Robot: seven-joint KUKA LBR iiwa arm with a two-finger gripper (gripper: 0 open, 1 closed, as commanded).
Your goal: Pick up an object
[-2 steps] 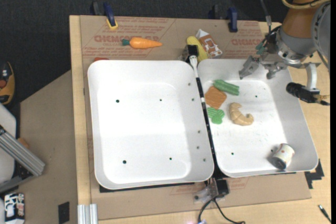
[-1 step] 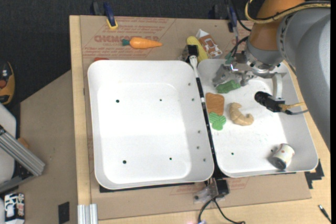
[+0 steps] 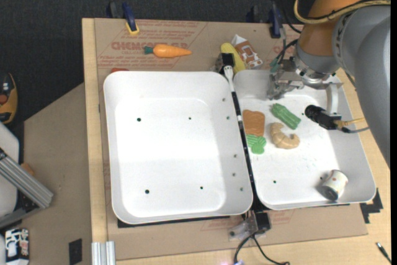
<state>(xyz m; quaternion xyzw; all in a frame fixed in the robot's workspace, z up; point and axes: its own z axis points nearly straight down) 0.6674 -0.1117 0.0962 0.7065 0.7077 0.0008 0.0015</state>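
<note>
Upper right of the frame, the gripper (image 3: 277,89) is being hovered over the right bin (image 3: 310,192); the green pickle-like toy (image 3: 285,116) is lying just below-right, long axis running diagonally.

end effector (image 3: 280,85) over right bin (image 3: 347,152) | green toy (image 3: 285,115) nearby

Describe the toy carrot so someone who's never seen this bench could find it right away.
Start at the left white bin and look just beyond its far rim, on the brown board beneath both bins. The carrot lies there on its side, outside either bin. It is the orange piece with a green tip, apart from the yellow items beside the bins' far divide.
</note>
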